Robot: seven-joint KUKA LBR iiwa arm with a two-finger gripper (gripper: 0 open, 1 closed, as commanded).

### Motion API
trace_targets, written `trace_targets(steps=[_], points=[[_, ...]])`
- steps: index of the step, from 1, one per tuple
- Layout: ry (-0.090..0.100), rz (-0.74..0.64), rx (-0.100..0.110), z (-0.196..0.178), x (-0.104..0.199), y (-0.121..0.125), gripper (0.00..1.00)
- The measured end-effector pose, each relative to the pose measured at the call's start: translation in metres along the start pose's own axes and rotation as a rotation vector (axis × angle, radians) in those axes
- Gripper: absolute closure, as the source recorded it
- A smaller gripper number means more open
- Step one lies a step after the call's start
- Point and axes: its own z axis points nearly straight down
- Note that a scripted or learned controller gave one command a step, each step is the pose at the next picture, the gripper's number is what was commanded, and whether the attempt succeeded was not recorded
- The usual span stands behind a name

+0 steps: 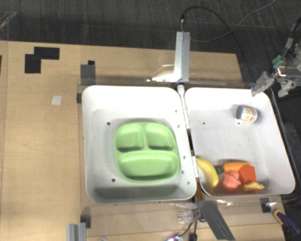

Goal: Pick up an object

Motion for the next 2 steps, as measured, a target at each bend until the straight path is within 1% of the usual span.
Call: trace_targets(steps=[1,2], points=[[0.000,0.017,0.001,0.101,-0.021,0.012,0.00],[-0.001,-0.148,-0.003,0.114,0.000,0.046,0.00]])
